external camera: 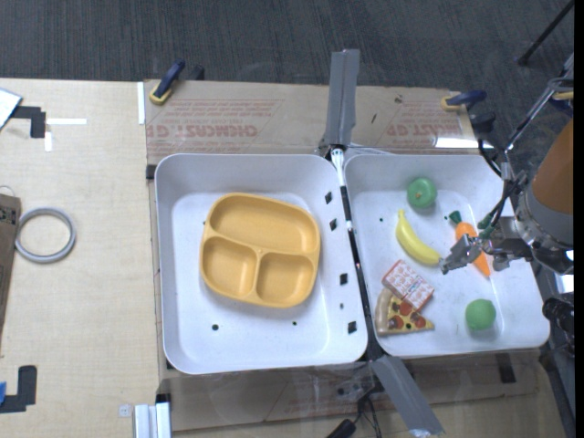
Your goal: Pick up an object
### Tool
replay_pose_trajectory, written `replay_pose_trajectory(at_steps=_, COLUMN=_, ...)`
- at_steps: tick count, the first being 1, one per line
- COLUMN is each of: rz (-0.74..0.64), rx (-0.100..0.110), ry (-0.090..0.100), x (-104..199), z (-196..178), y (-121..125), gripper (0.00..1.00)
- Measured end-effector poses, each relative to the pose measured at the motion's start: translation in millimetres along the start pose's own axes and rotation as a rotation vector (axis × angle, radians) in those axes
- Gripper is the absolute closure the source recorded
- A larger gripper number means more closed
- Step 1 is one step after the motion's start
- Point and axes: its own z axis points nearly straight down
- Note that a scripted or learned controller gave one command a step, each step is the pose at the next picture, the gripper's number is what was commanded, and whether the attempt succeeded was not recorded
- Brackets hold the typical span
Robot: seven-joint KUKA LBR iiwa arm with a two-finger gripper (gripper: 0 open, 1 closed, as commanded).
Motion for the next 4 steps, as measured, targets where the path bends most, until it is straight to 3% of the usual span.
replay_pose_trajectory(at_steps=1, rz=0.191, rx=0.0, ry=0.0, x=-7, z=81, y=-6, gripper=0.0)
replay_pose_trajectory(at_steps=2, rz=0.131, rx=-0.003, ry=0.0, x=-47, z=35, y=-5, gripper=0.0)
replay_pose_trajectory(at_steps=3, rz=0.105, rx=-0.005, ry=0.01, x=-70, z=116, y=43, gripper=0.0)
replay_pose_trajectory(at_steps=4, rz=0.108, rx=-0.004, ry=0.004, x=-73, z=107, y=42, gripper=1.0)
